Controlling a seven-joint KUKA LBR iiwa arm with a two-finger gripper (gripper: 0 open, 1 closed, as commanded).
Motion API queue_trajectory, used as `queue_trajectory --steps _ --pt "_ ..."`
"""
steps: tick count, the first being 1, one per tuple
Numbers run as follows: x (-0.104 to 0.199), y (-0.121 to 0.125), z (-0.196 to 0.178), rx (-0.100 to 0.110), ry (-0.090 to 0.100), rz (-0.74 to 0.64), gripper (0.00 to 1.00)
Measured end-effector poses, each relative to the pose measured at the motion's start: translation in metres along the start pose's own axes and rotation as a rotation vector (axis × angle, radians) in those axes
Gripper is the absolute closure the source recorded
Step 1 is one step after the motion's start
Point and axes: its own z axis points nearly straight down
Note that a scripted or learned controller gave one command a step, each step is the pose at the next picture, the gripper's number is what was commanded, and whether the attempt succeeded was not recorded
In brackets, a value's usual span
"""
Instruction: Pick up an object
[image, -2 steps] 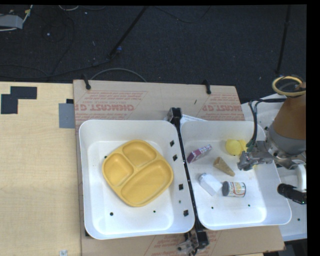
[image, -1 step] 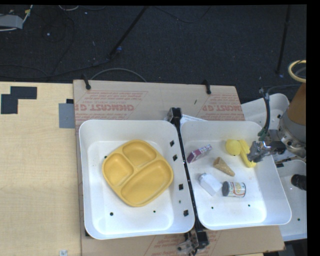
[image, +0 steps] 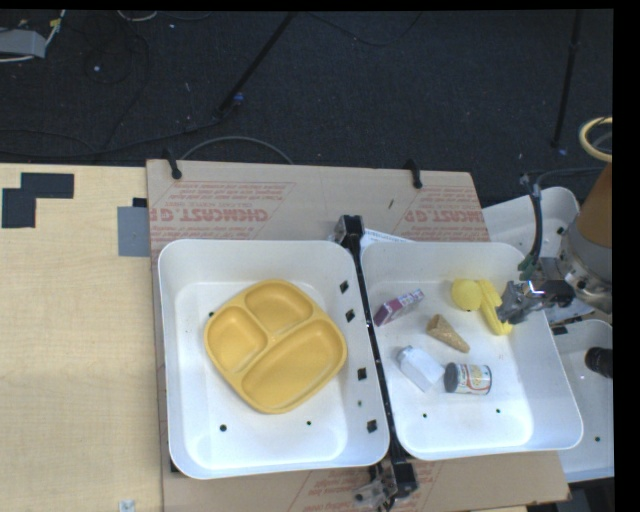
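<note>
The small can (image: 468, 378) lies well below the jaws (grip unreadable), which touch the yellow toy (image: 480, 298).

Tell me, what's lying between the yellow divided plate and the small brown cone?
In the camera view, between the yellow divided plate and the brown cone run the two bins' touching walls, then a small purple-and-white packet.
</note>
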Motion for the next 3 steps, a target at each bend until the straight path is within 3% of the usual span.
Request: queue_trajectory --steps 3 --pt "0.158 0.042 0.006 0.004 0.002 -0.002 1.0"
